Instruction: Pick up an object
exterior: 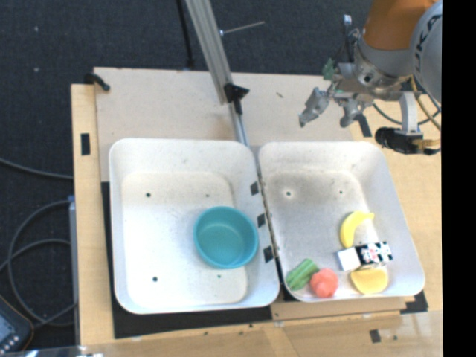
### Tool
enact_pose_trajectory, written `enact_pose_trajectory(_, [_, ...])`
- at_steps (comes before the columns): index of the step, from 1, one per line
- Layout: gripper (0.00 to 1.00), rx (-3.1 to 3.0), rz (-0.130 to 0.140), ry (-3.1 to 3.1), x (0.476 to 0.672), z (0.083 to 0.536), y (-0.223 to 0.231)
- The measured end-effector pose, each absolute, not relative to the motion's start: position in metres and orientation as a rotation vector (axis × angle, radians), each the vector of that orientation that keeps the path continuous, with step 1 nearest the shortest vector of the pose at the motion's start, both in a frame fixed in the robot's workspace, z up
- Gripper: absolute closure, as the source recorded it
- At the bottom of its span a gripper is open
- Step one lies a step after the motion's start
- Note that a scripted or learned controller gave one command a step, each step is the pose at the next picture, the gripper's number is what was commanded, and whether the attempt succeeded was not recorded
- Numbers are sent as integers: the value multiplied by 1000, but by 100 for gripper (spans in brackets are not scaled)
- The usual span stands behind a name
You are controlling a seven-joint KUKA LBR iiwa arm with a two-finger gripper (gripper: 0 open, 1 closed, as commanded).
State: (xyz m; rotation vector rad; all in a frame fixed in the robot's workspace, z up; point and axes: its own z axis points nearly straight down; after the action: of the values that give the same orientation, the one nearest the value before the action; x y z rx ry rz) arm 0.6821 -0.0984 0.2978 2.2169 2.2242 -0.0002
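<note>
- Gripper [332,110] hovering above bench behind right bin [387,171], fingers spread, holding nothing.
- Banana [355,227], red ball [323,282] etc. lying at bin's near corner.
- Approach step; needs lowering onto one obj.

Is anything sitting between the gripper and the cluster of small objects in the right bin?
Nothing visible does. The gripper hangs above the bench beyond the right bin's far rim, and the bin floor between it and the yellow banana, green piece, red ball and black-and-white block is bare.
</note>
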Motion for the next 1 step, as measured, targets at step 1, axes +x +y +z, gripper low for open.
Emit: enact_pose_trajectory(1, [0,2216,-1,2224,682,298,-99])
